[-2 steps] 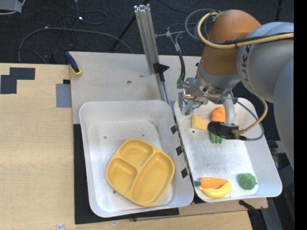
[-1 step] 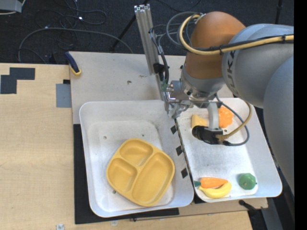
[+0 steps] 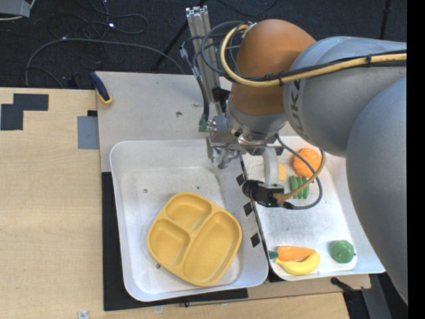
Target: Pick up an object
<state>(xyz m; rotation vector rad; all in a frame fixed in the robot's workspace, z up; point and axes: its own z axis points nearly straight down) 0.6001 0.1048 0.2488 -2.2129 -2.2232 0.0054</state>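
Where the grey arm sweeps in from the right, its bulk and orange band cover much of the right bin (image 3: 345, 208), so whatever lies in that bin's upper part is mostly out of sight. The gripper (image 3: 224, 157) hangs low over the ridge between the two bins, near the far edge of the left bin (image 3: 129, 198); its tips blur into the dark hardware and cables around them, and I cannot tell how it stands or whether anything is in it.

An orange round fruit (image 3: 307, 160) peeks out past the wrist, with something green (image 3: 301, 186) just below it, half hidden behind a black cable loop. At the right bin's near end sit a carrot (image 3: 294, 252) resting against a banana (image 3: 300, 265), and a green pepper (image 3: 342, 250) a little apart, close to the rim.

A yellow divided plate (image 3: 194, 238) lies tilted across the left bin's near half, almost touching the near wall. The far-left part of that bin is bare white floor.
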